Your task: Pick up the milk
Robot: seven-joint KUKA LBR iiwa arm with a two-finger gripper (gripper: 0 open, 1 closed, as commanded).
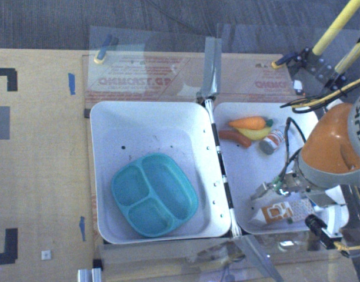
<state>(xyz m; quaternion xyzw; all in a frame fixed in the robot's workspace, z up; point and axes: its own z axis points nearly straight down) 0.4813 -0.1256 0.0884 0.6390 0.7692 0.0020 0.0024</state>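
Note:
The milk point(277, 212) is a small white carton with an orange label, lying on its side near the front edge of the right bin point(242, 175). My gripper point(275, 189) hangs low over the bin, just behind and above the carton, close to it or touching it. The grey arm with its orange band point(330, 145) reaches in from the right and hides the bin's right side.
At the back of the right bin lie a carrot point(248, 123), a banana point(256, 133), a reddish sausage point(235, 137) and a small can point(270, 143). The left bin point(109, 128) holds a teal divided plate point(155, 194). A metal divider point(218, 163) separates the bins.

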